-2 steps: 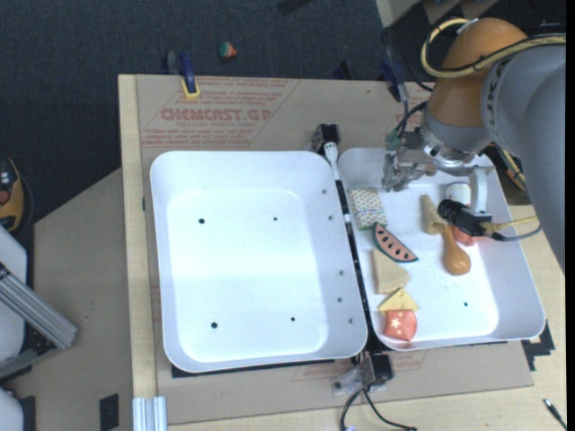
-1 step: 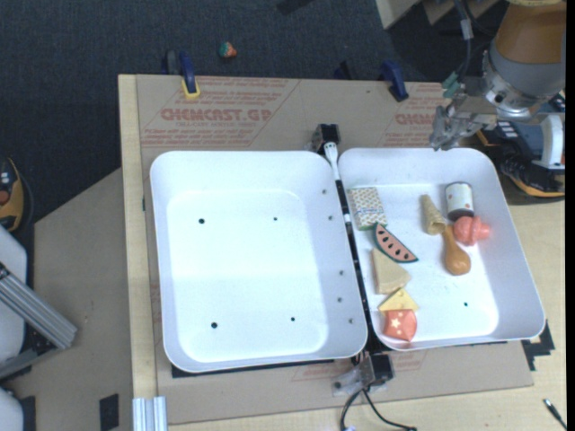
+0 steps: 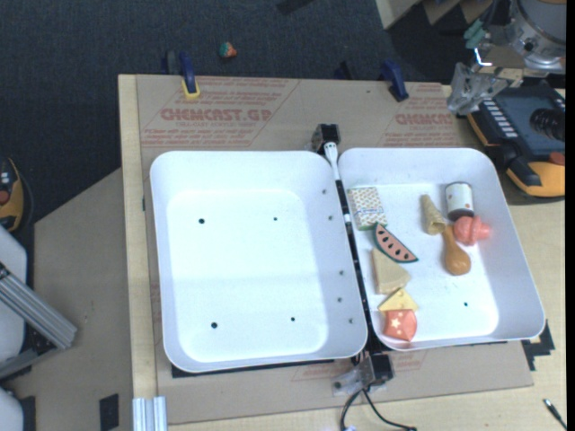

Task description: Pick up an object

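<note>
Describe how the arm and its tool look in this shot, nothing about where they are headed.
The arm shows at the upper right as a rounded light grey body with an orange band at the frame's top edge. Below it hangs the tool, a pale metallic grey assembly with angular bracket-like parts and a small teal-coloured detail near its top. Finer markings are too small to read.

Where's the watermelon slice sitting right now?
The watermelon slice lies in the right bin, toward its left side, just below the patterned square block and above the tan wedge.
</note>
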Controlling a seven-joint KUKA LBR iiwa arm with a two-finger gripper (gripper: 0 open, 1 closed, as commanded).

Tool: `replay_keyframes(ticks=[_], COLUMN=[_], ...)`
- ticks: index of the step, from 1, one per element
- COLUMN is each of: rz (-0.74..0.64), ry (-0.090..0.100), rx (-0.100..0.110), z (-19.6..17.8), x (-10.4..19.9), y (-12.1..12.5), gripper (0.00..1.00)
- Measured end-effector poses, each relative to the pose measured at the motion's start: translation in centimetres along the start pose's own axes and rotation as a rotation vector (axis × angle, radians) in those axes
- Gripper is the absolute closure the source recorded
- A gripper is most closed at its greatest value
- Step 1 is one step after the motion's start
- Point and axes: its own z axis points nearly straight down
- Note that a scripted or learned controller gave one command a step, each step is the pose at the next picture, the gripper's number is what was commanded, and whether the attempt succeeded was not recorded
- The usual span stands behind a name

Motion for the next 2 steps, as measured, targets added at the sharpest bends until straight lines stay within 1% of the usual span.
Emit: replay_keyframes(ticks=[1, 2], rz=[0.005, -0.006], ry=[0.004, 0.006], rx=[0.022, 0.019], z=[8.4, 17.8], x=[0.2, 8.3], y=[-5.5, -1.1], gripper=[1.00, 1.00])
